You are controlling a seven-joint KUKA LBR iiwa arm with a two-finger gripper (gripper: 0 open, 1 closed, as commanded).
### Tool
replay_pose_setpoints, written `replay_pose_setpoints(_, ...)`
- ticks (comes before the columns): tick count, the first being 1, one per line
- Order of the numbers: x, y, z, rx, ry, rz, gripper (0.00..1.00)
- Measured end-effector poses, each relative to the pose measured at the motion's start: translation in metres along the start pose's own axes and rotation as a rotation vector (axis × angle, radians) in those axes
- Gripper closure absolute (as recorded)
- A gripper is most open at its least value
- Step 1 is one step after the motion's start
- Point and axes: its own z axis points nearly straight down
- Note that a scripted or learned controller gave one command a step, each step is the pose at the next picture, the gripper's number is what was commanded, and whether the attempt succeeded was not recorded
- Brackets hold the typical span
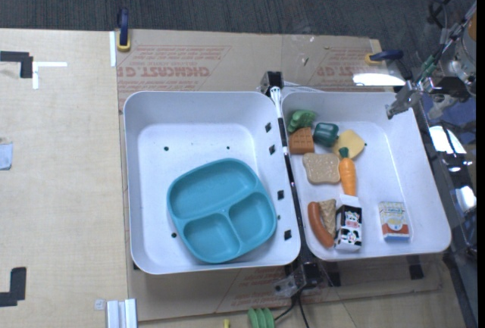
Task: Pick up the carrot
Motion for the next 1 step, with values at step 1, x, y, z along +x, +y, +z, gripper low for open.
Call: replay_pose_setpoints(1,0.0323,0.0040,0.1865,-0.004,0.000,-0.059,0.00)
